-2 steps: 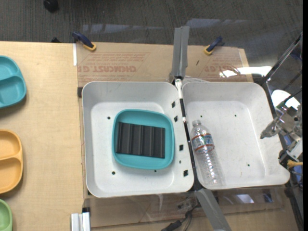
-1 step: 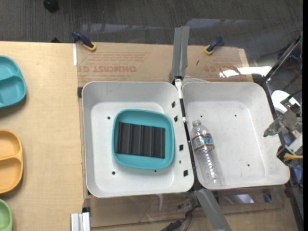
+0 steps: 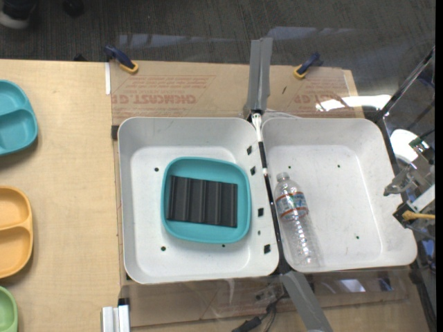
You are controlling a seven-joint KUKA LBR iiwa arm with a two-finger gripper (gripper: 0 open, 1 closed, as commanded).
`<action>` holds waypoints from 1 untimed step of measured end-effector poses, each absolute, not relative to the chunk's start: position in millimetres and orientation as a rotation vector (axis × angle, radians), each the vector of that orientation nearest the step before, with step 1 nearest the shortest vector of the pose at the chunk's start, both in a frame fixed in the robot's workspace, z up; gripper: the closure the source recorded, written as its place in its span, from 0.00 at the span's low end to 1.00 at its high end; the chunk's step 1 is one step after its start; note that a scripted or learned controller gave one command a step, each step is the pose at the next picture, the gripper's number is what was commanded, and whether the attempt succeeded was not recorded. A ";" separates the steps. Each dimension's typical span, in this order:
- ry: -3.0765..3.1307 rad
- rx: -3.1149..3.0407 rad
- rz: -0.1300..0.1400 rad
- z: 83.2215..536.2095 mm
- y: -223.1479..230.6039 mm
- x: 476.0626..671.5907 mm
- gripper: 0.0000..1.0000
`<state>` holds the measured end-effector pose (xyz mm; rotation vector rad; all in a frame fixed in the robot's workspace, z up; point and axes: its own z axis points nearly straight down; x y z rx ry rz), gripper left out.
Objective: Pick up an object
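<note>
My hand (image 3: 410, 198) hangs at the right bin's (image 3: 346, 133) outer rim; whether it is wide or narrow I cannot tell. Well left of it, a bottle (image 3: 296, 218) lies along that bin's far wall. Beyond, a teal tray (image 3: 205, 200) sits in the left bin (image 3: 138, 185).

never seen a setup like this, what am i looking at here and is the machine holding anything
This is one camera fixed above a bench, looking down at a slant. Two shallow white bins sit side by side. The left bin holds a teal tray with a dark ribbed insert. The right bin holds a clear water bottle lying along its left wall. The robot arm's gripper is at the right edge, beyond the bin's right rim, away from the bottle. Nothing shows between its jaws. Teal, orange and green plates lie at the far left.
</note>
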<state>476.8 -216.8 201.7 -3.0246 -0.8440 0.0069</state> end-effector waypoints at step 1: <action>-0.703 -3.059 0.009 191.1 -221.2 476.9 0.00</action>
